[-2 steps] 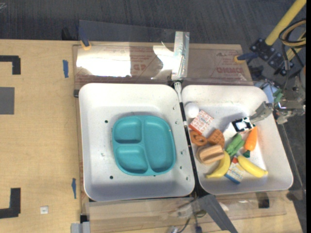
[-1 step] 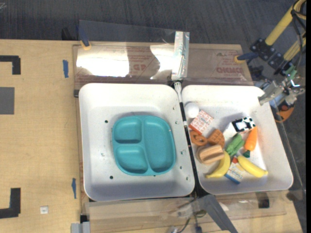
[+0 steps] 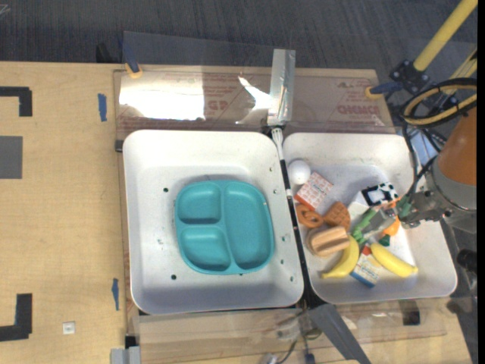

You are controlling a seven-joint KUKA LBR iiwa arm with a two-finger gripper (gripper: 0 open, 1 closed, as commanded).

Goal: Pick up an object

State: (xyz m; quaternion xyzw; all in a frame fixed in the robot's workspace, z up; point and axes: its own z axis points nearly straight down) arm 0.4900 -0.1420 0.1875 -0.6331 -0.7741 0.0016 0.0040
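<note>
My gripper reaches in from the right and sits low in the right bin, over a cluster of toy food. Right under it lie a green item and a small orange piece. A yellow banana lies just below the gripper, and a second banana curves to its left. A hot dog bun, a brown cookie, a red and white packet, a white ball and a black and white item lie around them.
The left bin holds a teal divided plate. A small blue box lies between the bananas. Yellow and black cables hang at the upper right, beside the arm's orange band.
</note>
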